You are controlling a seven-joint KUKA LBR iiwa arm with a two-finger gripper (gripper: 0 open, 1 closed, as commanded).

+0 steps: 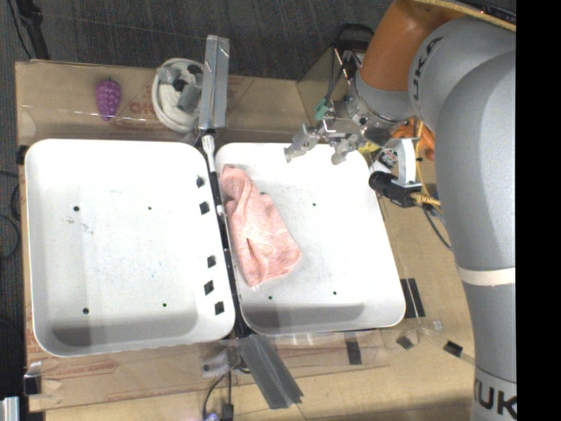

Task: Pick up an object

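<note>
Brown bench (pixel 131 362) under two white bins, dark floor behind. Pink cloth (pixel 259 231) crumpled in the right bin (pixel 351 261), against its left wall, well apart from the jaws (pixel 320 150). Jaws spread wide at the far rim, holding nothing. Letters "KU" on the grey arm (pixel 491 235). Purple toy (pixel 108 97) beyond the left bin (pixel 114 235).
</note>
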